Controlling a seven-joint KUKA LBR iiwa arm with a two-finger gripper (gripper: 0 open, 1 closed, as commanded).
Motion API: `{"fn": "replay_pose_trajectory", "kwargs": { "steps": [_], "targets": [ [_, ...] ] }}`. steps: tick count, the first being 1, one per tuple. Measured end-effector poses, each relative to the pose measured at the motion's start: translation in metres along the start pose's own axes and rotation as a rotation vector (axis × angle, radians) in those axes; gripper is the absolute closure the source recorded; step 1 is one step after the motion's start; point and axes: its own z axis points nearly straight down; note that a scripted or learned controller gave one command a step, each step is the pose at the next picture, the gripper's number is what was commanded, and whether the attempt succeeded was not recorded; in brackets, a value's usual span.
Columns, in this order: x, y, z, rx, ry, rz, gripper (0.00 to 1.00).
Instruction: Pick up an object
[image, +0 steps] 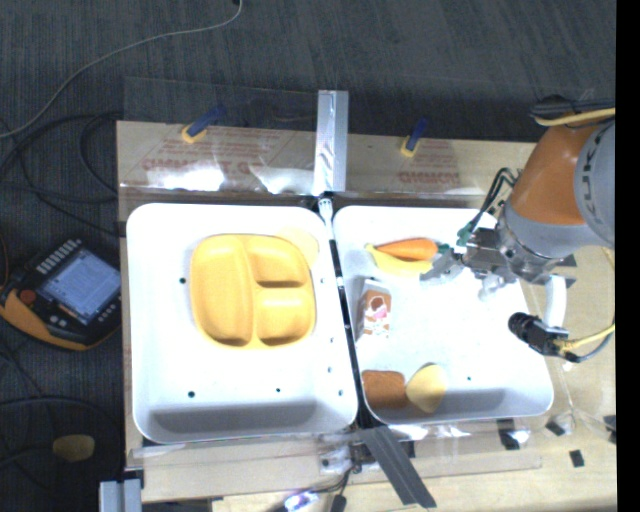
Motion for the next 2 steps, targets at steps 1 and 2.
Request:
{"fn": "replay_pose_trajectory", "kwargs": {
  "steps": [1,2],
  "targets": [
    [0.044,0.092,0.047,0.0,-0.004,-0.058,0.0],
    [0.06,0.067,0.088,-0.012,-0.01,-0.379,0.0]
  ]
}}
